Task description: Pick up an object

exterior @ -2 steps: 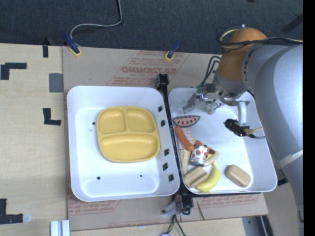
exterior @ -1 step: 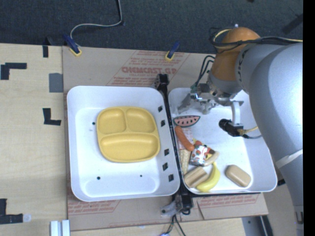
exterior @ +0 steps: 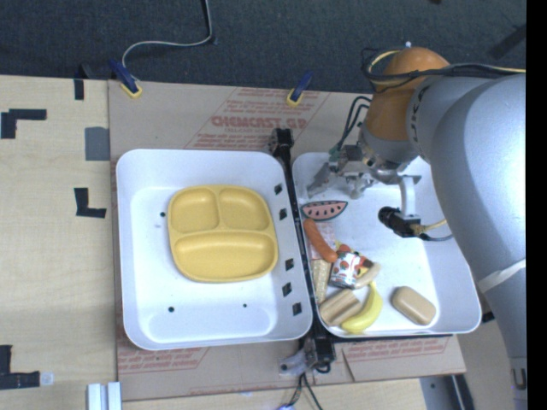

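Two white bins sit side by side on the bench, and the action is all on the right. The left bin (exterior: 137, 254) carries a yellow divided plate (exterior: 223, 233), lying flat near its middle. The right bin (exterior: 444, 272) holds the pickings: a watermelon slice (exterior: 325, 209) up against the left wall, a carrot (exterior: 320, 241) running slantwise just below it, then a crowded corner at the bottom left. There a small red-and-white packet (exterior: 346, 268) lies just beside a pizza wedge (exterior: 366, 271), a hot dog (exterior: 338, 302) lies touching a banana (exterior: 366, 310), and a tan bread loaf (exterior: 414, 305) sits apart to the right.

And the arm (exterior: 479, 161) is in, grey bulk sweeping from the right, orange band (exterior: 402, 92) at the top. The gripper (exterior: 342, 171) hangs over the upper left part of the right bin, just above the watermelon slice. Open or closed? From this angle, cannot tell, and no item shows in its grasp. A black cable fitting (exterior: 397, 220) trails beneath the wrist, over the bin floor. Every item lies on the bin floor.
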`<state>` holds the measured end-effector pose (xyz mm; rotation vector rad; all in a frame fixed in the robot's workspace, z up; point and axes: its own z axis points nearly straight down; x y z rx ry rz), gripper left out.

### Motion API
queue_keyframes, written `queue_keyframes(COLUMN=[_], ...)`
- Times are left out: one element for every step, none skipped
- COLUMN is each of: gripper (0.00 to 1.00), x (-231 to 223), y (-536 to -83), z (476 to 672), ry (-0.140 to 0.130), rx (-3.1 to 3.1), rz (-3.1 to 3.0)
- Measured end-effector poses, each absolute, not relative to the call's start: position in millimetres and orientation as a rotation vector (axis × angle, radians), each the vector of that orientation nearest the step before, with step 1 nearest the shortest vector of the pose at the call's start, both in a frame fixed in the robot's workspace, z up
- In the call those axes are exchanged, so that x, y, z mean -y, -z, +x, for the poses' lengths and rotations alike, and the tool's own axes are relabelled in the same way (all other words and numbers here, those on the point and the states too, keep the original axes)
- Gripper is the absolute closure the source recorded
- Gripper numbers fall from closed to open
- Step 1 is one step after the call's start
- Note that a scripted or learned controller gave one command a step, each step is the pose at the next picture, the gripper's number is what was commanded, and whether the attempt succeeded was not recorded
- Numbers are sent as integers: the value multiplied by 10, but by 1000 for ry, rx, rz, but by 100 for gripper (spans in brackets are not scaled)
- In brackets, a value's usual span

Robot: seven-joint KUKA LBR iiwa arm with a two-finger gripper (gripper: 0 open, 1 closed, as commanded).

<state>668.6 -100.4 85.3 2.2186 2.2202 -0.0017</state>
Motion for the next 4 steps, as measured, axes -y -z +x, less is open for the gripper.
queue_keyframes(gripper=[100,0,0,0], x=[1004,1004,1202,964], y=[-957,-957,-857,-852], z=[6690,6690,6688,6687], ry=[0,0,1,0], rx=[-2220,-2220,-2222,-2221], rz=[2217,2217,2219,2219])
